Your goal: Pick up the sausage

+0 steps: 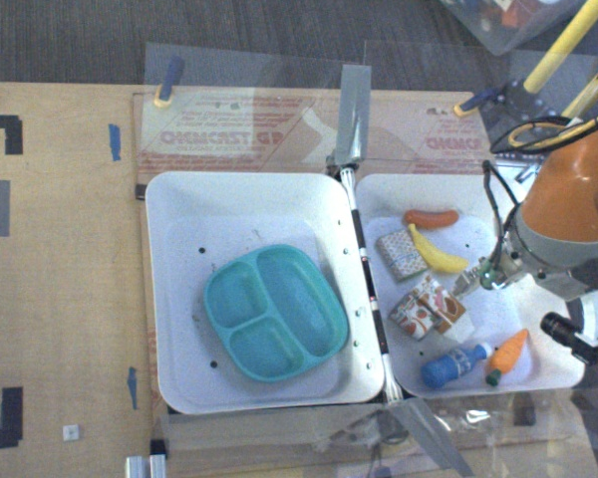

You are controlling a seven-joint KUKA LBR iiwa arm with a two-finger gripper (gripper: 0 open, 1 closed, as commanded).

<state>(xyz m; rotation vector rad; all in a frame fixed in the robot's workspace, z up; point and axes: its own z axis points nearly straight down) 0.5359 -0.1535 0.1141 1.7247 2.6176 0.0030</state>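
Note:
The sausage (431, 218) is a short orange-red link lying flat near the back of the right bin (538, 381). My gripper (475, 280) hangs over the middle of that bin, to the front right of the sausage and apart from it. It is just right of the banana's (439, 254) end and above the patterned carton (429, 310). Nothing shows in its grasp.
Around the gripper lie a small chequered box (402, 254), a blue bottle (456, 363) and a carrot (508, 355) at the bin's front. The left bin (179, 217) holds a teal divided plate (275, 312). A metal divider (364, 287) separates the bins.

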